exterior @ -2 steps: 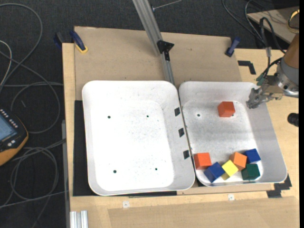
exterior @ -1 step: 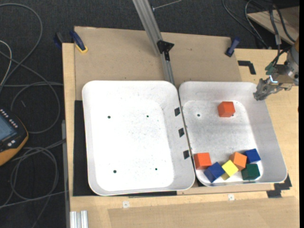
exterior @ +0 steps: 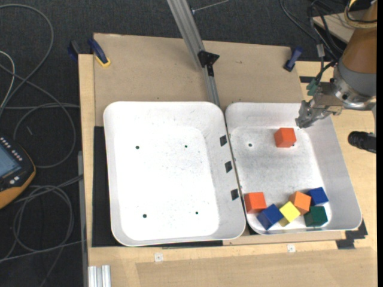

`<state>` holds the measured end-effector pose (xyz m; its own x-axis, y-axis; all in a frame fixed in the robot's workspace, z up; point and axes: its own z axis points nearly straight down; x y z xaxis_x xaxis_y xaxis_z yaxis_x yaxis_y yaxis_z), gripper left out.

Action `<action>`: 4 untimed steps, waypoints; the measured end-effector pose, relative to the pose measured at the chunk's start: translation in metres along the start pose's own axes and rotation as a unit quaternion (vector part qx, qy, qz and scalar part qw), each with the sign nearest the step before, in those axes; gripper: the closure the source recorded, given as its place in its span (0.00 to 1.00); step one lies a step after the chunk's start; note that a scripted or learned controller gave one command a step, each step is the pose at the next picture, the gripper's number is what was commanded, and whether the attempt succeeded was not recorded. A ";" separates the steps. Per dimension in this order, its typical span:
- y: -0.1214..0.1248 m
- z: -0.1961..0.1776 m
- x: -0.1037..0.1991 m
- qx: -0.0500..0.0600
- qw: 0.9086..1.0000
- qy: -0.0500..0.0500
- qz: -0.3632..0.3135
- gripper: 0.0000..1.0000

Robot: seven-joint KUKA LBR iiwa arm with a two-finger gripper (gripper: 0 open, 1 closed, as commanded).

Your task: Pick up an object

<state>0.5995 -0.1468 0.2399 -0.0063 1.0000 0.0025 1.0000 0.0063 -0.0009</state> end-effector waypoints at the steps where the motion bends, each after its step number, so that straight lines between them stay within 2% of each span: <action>1: -0.008 -0.006 0.060 0.000 1.000 0.001 0.000 1.00; 2: -0.006 0.004 0.117 0.001 1.000 0.000 0.000 1.00; 4: -0.010 -0.014 0.229 -0.001 1.000 0.000 -0.001 1.00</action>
